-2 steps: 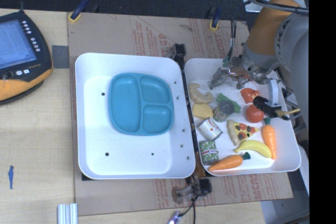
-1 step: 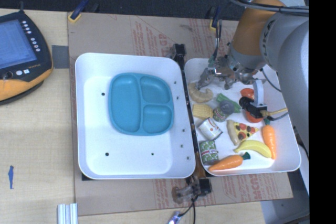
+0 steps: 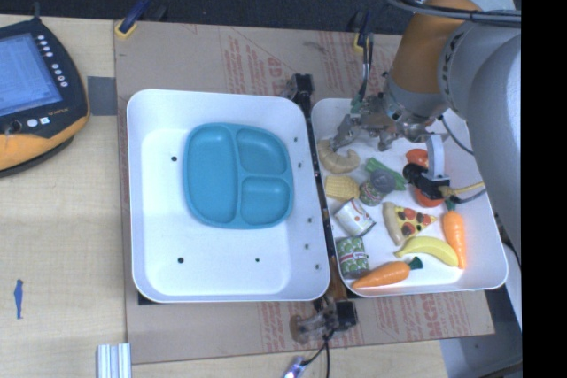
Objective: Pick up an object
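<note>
Here the gripper [image 3: 365,130] hung low over the far end of the right bin [image 3: 483,279], just above a pale croissant-like piece [image 3: 337,158]. How far the claw stood open could not be told, and nothing showed in its grasp. The candidates to pick lay crowded in that bin: corn [image 3: 342,187], a small can [image 3: 353,218], a pizza slice [image 3: 406,221], a banana [image 3: 431,250] and two carrots [image 3: 381,275]. Packed so close, a descent could likely have nudged neighbours, pinched two toys together, or slid off a rounded one against the bin wall. The left bin [image 3: 151,190] held a blue divided plate [image 3: 237,175]. Both sat on brown cardboard [image 3: 221,57] over a light wood bench [image 3: 53,243], with a teach pendant [image 3: 35,93] at the left and dark floor beyond.
</note>
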